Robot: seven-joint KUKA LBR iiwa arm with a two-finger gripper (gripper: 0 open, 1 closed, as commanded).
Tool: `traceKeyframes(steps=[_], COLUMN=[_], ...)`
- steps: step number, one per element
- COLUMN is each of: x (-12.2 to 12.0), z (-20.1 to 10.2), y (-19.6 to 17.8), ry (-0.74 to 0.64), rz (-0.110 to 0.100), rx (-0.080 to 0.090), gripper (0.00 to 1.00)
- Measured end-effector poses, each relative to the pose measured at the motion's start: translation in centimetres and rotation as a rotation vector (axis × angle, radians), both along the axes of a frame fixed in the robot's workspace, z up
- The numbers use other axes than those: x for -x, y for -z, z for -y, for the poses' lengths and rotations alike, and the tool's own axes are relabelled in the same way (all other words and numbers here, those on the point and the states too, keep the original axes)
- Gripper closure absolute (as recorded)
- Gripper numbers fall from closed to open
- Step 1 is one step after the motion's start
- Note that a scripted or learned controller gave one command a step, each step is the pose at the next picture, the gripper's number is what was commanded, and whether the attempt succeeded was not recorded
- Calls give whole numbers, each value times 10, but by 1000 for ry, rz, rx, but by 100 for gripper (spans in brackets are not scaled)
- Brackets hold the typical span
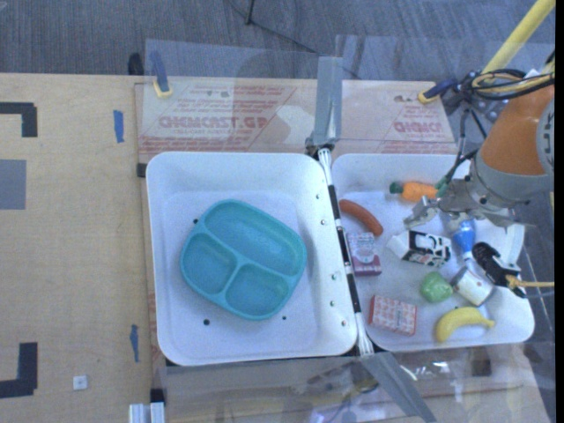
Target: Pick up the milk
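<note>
At the bottom of the frame, a yellow banana lies in the lower right corner of the right bin, with a flat red-and-pink packet to its left. Just above them sit a small green item and, to its right, a white cup-like piece.

Higher up, near the middle of that bin, the milk lies on its side, a small white carton with black patches. It rests between a little reddish box by the bin's left wall and a blue bottle on its right.

The gripper hangs just above the milk in the frame, at the end of the grey arm with its orange band, which comes in from the upper right. Nothing can be seen in its grasp, and whether the claw is open or closed cannot be told from this angle.

Left of the gripper lies a sausage, and above it, towards the bin's top edge, a carrot.

In the left bin, a teal divided plate lies flat in the middle.
</note>
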State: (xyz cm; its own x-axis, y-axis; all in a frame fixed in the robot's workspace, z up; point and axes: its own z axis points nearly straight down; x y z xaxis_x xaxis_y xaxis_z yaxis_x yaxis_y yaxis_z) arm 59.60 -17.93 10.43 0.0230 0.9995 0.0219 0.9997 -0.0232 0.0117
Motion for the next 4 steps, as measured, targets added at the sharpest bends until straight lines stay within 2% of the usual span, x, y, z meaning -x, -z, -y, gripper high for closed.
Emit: traceKeyframes(steps=[1, 2, 3, 4], x=[36, 38, 36, 36], z=[-52, -32, -29, -29], y=[11, 15, 2, 2], ry=[-107, -183, -178, -178], rz=[9, -4, 5, 5], rx=[30, 25, 28, 28], gripper=[0, 0, 100, 0])
